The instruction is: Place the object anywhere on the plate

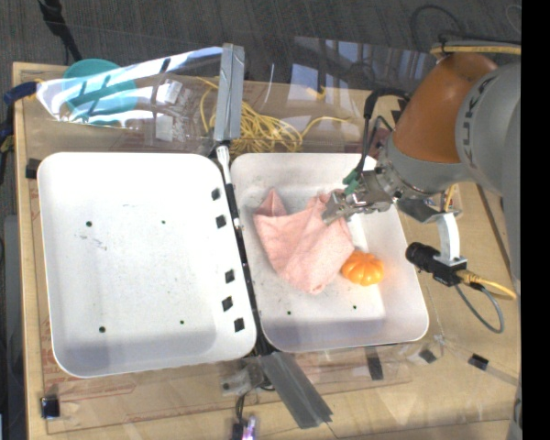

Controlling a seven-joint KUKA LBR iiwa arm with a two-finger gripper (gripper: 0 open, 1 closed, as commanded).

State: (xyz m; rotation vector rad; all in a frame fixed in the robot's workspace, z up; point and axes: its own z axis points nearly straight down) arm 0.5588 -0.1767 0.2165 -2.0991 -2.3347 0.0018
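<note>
A crumpled pink cloth lies in the right bin, left of its middle. A small orange pumpkin-shaped object rests against the cloth's right lower edge. My gripper hangs low over the cloth's upper right corner, just above the orange object. The wrist hides where its tips meet the cloth. I see nothing lifted off the bin floor.
The left bin sits beside the right one, with a row of black clips along the divide. Behind the bins lie a teal item under clear plastic and a tangle of yellow cable. A black cable plug hangs by the arm.
</note>
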